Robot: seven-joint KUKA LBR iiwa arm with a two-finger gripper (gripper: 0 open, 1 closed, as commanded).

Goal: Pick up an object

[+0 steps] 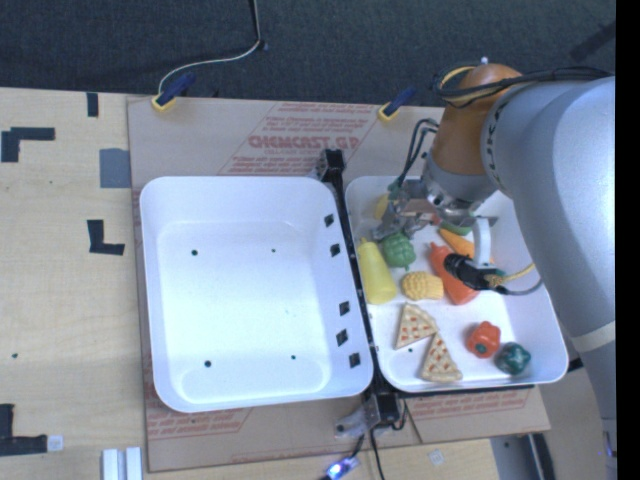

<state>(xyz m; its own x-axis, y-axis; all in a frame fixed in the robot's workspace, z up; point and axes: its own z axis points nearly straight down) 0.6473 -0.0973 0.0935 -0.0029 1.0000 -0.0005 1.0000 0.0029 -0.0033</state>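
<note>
My gripper hangs low in the right bin, right of frame centre, just above a green toy vegetable. I cannot tell how far my jaws are parted.

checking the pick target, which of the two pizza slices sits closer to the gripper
The upper pizza slice, just below the corn, is closer to the gripper; the other slice lies nearer the bin's front edge.

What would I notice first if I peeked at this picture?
The big grey robot arm with its orange band, reaching in from the right. Its claw hangs over the right bin, just above a green toy vegetable among toy foods like corn and pizza slices.
</note>
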